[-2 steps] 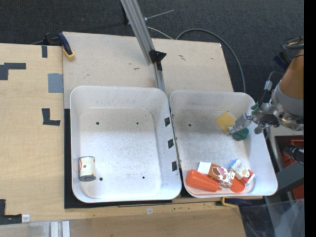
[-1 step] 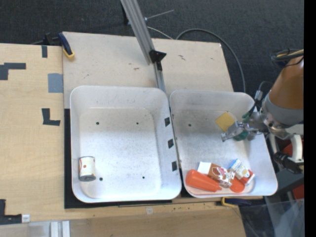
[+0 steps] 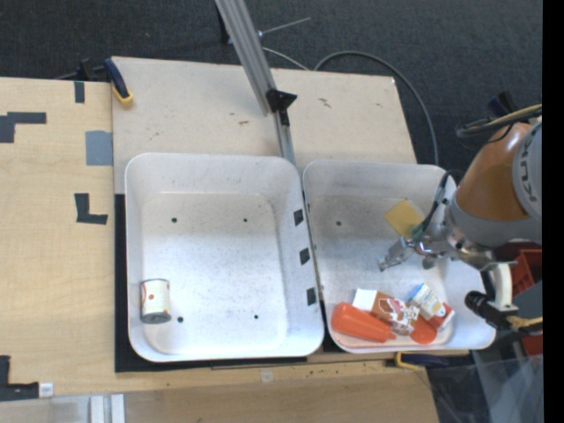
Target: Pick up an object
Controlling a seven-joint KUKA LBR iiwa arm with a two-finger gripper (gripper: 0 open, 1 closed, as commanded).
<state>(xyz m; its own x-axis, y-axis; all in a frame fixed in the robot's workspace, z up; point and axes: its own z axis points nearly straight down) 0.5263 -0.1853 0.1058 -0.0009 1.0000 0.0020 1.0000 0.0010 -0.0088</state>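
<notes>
While the near edge of the right bin (image 3: 352, 183) is crowded with an orange carrot-like thing (image 3: 361, 324) and some small packets (image 3: 414, 308), the left bin (image 3: 145, 170) just has a little can (image 3: 155, 301) near-left. Gripper (image 3: 397, 256) hangs mid right bin; can't tell the fingers' state. Yellow block (image 3: 403, 216) lies just beyond.

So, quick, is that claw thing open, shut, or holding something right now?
Gripper: over the right bin, nothing seen in it; open or shut cannot be told.
</notes>
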